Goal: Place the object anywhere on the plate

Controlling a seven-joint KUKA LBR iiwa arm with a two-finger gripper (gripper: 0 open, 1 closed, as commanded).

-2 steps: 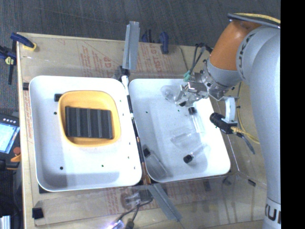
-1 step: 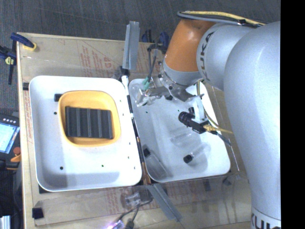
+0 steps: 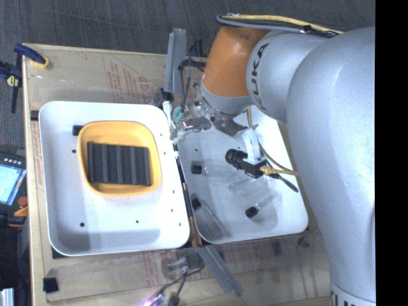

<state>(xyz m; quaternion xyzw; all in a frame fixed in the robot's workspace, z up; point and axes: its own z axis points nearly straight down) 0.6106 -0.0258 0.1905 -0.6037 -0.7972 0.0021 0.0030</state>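
- Bulky, smooth light-grey metal arm casing (image 3: 325, 126).
- Rounded orange band (image 3: 233, 62) above the wrist.
- Dark "KUKA" lettering (image 3: 257, 69) beside the band.
- Thin yellow-and-black cable (image 3: 274, 21) along the top.

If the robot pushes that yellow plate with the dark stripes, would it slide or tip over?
Probably slide. The yellow plate lies flat and wide in the left bin, so tipping looks unlikely. The bin's floor looks smooth, so it may skid easily. It seems stiff, keeping its rounded rim shape.
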